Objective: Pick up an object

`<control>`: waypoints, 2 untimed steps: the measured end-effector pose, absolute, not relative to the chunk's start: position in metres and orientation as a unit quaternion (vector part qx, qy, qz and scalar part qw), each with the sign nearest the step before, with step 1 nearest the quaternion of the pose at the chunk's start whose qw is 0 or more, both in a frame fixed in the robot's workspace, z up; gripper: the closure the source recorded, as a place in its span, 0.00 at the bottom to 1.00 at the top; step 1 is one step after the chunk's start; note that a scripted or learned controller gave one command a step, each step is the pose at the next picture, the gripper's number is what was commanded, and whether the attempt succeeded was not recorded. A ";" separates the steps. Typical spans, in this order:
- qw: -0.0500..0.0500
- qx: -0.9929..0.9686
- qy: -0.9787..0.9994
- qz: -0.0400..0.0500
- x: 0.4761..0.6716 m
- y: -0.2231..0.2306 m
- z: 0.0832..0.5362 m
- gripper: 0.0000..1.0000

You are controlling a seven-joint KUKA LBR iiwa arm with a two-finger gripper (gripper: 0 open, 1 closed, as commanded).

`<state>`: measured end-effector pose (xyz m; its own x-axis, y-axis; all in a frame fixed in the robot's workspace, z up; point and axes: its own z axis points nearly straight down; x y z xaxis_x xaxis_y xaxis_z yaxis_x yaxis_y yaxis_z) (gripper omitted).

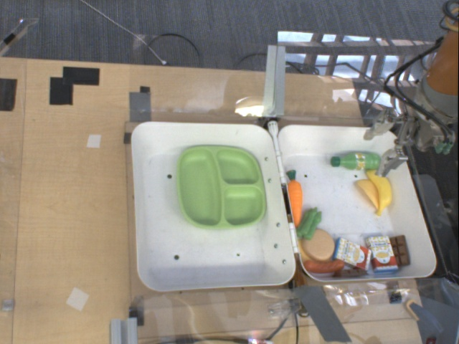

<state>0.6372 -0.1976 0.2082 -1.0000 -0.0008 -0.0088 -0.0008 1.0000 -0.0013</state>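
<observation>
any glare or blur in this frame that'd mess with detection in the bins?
Camera view: a bright glare patch on the clear panel behind the left bin; soft shadowing across that bin's near floor; the gripper by the green bottle looks slightly soft; the bananas and carrot read sharp.
</observation>
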 end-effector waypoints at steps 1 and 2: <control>0.007 -0.056 0.998 -0.002 0.667 -0.195 0.090 0.00; 0.005 0.039 0.999 0.000 0.641 -0.150 0.088 0.00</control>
<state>0.6406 -0.1497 0.0877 -0.9970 0.0770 -0.0098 0.0770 0.9970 0.0010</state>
